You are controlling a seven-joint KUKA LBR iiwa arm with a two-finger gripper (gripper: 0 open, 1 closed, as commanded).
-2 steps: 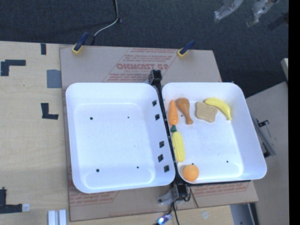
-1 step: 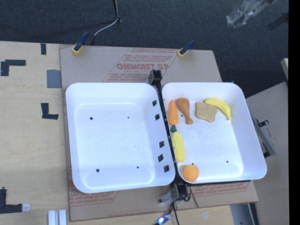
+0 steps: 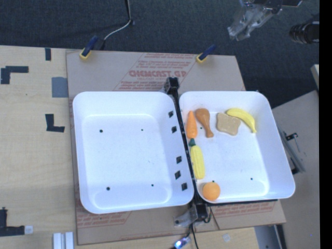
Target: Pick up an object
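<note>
Up at the far right, beyond the table's [image 3: 31, 154] back edge: gripper [image 3: 248, 24], pale and blurred, well apart from both bins and holding nothing visible. Cannot tell whether wide or narrow.

Down on a brown cardboard sheet [image 3: 150, 71], two white bins side by side, touching along the middle. Left bin [image 3: 124, 154]: bare white floor with a few small dark dots.

Right bin [image 3: 238, 160]: six toy foods.
- Along the left wall, near the far end: orange carrot [image 3: 191, 124], lengthwise, with a green stub at its near tip.
- Just beside it on the right: brown drumstick [image 3: 204, 121], thick end away from the camera.
- Further right: tan bread slice [image 3: 227, 124], flat, touching a yellow banana [image 3: 243, 118] that curves around its far right corner.
- Nearer the camera, against the left wall: yellow corn cob [image 3: 197, 161], lengthwise, just below the carrot's stub.
- At the near left corner: round orange [image 3: 211, 191], close to the cob's end.
</note>
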